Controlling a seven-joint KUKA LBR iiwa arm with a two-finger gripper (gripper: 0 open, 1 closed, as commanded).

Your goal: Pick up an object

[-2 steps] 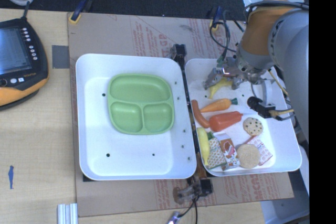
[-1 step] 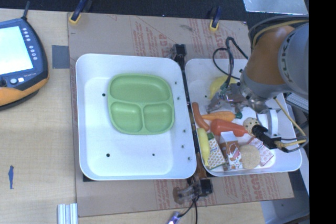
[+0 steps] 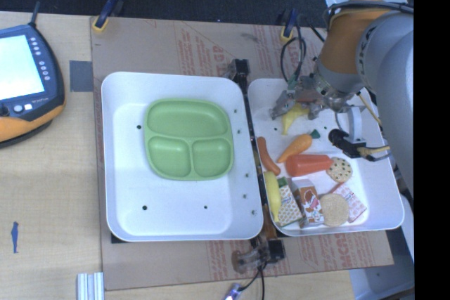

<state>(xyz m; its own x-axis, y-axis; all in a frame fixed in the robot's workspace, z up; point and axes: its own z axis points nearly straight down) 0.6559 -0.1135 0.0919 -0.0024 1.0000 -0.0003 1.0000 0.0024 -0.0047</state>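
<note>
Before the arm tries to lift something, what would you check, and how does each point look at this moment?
1. Gripper is over the right bin, where the toy food lies: ok.
2. A target sits under it: a yellow banana-like piece is right below the gripper: ok.
3. The piece is actually between the fingers: cannot tell, the wrist hides them.
4. Room around the target: the carrot and the sausage lie apart from it: ok.
5. The green divided plate in the left bin is out of the arm's way: ok.
</note>
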